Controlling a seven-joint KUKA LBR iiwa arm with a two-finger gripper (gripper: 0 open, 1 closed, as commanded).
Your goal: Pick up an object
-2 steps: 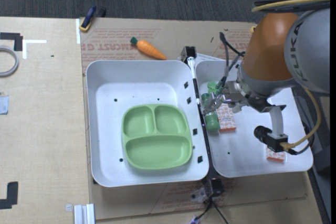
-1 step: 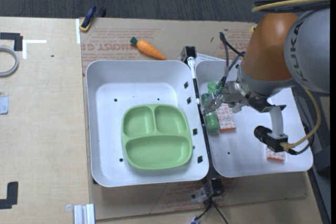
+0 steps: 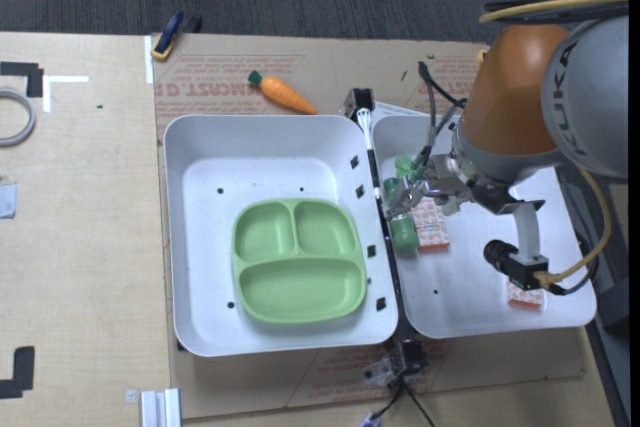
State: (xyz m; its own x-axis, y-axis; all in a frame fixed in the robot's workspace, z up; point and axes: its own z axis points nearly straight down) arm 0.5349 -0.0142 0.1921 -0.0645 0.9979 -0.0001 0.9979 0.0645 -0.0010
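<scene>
Two shallow white bins sat side by side on the table (image 3: 80, 255), and you would have seen the grey arm (image 3: 590, 95) with its orange band (image 3: 515, 90) reaching in from the right and covering much of the right bin (image 3: 470, 310). The left bin (image 3: 200, 175) was the fuller view of the two, and it held a green divided plate (image 3: 298, 261) lying flat near its middle, with three compartments facing up. Below the wrist, you could find the tool (image 3: 415, 190) hanging low over the left part of the right bin, just beside the wall shared with the left bin. Whether its fingers were apart or together could not be told, since the wrist body and cables hid them. A green bottle-like object (image 3: 402, 231) lay under the tool, close against the shared wall, and a small white packet with red print (image 3: 432, 225) lay touching or just beside it on the right. Another small packet with orange print (image 3: 525, 296) rested near the right bin's front right corner. Outside the bins, a toy carrot (image 3: 282, 92) lay on the cardboard behind the left bin, and a small blue and yellow item (image 3: 168, 34) lay further back to the left.
</scene>
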